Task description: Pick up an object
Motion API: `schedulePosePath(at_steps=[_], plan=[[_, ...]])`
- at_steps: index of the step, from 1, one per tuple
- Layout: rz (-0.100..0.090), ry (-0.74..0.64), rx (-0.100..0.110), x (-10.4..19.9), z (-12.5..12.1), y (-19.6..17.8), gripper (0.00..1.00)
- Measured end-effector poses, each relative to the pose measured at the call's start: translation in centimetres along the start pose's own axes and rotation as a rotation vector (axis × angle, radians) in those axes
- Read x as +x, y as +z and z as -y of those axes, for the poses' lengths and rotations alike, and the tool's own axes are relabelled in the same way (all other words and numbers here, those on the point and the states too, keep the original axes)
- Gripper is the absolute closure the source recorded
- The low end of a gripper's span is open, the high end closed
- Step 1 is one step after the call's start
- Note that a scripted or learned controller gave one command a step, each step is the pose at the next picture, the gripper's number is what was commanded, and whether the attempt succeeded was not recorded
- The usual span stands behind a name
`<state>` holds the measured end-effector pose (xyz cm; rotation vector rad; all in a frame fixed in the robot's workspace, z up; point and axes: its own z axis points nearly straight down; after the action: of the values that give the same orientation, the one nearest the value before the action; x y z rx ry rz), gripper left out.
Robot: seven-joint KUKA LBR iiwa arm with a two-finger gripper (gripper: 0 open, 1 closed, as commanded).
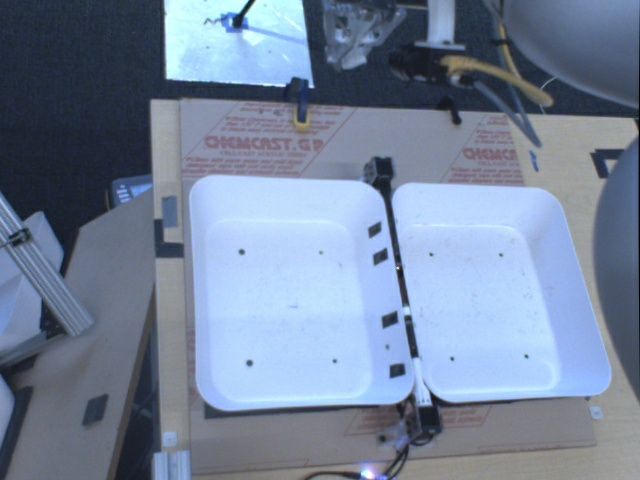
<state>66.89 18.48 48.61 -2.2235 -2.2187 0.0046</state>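
- Your end effector (350, 43) hung beyond the desk's (260, 138) far edge, above the bins.
- You couldn't tell its grip.
- The left bin (285, 298) and right bin (495, 293) touched mid-desk; no object was discernible.

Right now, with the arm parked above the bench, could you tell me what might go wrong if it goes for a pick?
1. The left bin and right bin show only bare white floor with small dark dots, so a grasp may well close on nothing.
2. The gripper hangs beyond the bins' far edge, near the yellow clamp; a low sweep inward could clip it.
3. Black clips line the seam between the bins; a descent there might snag.
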Motion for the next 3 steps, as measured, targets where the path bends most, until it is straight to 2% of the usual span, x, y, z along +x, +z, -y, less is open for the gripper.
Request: schedulePosePath(at_steps=[1,2,3], plan=[[0.001,-0.007,0.013,4.6,0.3,19.7,1.00],[-0.006,-0.007,-0.012,5.0,1.9,10.2,1.00],[-0.008,-0.007,-0.022,4.9,0.1,-5.2,1.00]])
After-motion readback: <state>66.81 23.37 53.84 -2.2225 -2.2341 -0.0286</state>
